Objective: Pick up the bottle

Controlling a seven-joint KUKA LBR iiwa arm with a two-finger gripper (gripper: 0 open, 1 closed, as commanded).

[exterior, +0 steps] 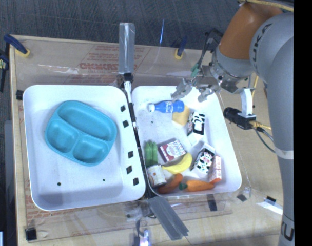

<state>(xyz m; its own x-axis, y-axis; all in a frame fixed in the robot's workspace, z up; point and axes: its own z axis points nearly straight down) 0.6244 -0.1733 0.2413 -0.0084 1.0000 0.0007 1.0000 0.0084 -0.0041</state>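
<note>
A small blue bottle (167, 107) with a white cap lies on its side near the back of the right bin (145, 97), cap pointing left. My gripper (191, 92) hangs just above and to the right of it, fingers spread open, one fingertip (177, 93) close over the bottle's right end. Nothing is between the fingers. The grey arm with its orange band (243, 27) reaches in from the upper right.
The right bin also holds a yellow block (181, 118), a black-and-white carton (196, 124), a maroon box (171, 149), a banana (180, 164), a carrot (199, 185), a can (156, 175) and a green item (151, 151). A blue divided plate (81, 132) lies in the left bin.
</note>
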